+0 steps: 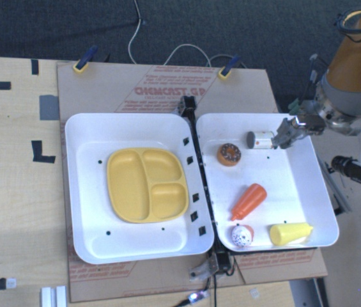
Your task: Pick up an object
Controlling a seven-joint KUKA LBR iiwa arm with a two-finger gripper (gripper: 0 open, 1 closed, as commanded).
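Note:
The right bin holds several small things. A brown doughnut lies near its back left, and an orange carrot lies in the middle. At the front sit a white and red ball and a yellow block. A small grey and white cylinder lies at the back. My gripper hangs low over the bin's back right, its tip right beside the cylinder's right end. I cannot tell whether it touches the cylinder.
The left bin holds a yellow divided plate. A black clip strip runs along the seam between the bins. The arm's grey and orange wrist stands over the right bin's far right corner.

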